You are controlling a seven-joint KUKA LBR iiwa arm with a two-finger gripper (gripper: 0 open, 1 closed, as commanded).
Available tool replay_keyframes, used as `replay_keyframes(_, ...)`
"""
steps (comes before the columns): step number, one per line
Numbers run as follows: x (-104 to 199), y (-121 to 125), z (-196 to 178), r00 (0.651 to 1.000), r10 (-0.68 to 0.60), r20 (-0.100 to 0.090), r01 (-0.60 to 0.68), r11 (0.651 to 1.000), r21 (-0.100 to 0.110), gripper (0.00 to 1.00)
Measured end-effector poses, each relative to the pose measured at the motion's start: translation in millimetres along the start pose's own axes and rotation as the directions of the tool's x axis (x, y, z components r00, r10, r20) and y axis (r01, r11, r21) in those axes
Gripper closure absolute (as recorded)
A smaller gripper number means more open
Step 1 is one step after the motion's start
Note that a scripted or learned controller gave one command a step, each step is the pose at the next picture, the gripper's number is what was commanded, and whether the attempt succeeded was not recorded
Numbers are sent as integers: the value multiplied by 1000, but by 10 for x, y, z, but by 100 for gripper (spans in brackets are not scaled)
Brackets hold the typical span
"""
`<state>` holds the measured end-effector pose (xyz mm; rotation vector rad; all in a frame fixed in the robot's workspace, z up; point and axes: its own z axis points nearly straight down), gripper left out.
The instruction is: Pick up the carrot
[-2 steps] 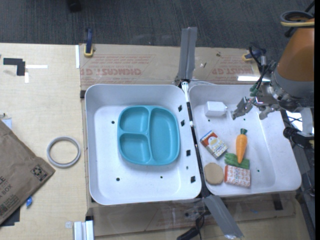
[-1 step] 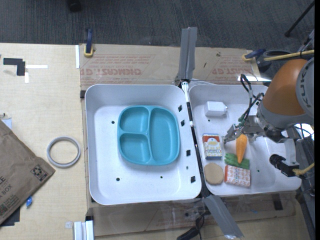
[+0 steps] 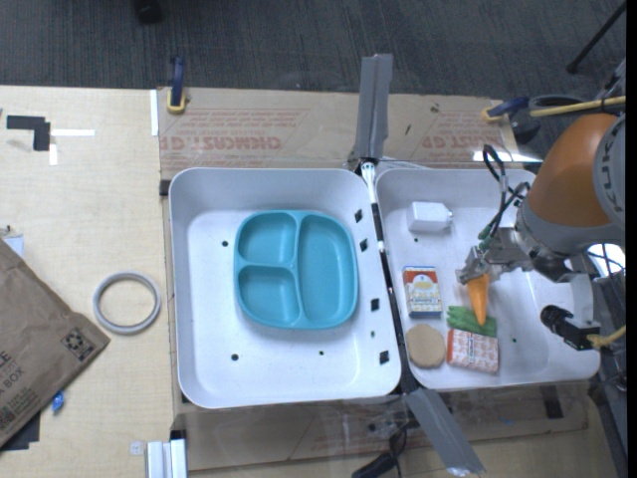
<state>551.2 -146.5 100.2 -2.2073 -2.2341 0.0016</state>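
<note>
Carrot: orange toy with a green leafy top, lying in the right bin, near its middle, pointed end up toward the gripper and leafy end toward the bin's near side. The gripper sits at the carrot's upper end, its fingers closed around the tip, so the carrot is held between them while its lower part lies over the other items.

Right bin, other contents: small white block near the far wall; small carton with a red and white label left of the carrot; round tan cookie-like disc below that carton; flat red patterned packet just beside the disc, partly under the carrot's leaves.

Left bin: one teal divided plate with three compartments, set roughly in the middle.

Arm: grey with an orange band, reaching in from the right over the right bin's far corner.

Bench, left of the bins: grey tape ring, brown cardboard box at the left edge, black L-shaped mark near the far left corner. Printed cardboard sheet lies behind the bins.
</note>
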Motion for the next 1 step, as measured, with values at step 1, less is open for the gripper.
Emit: replay_keyframes(1,579,609,-913,1000,-17,1,17,1000,-1,100)
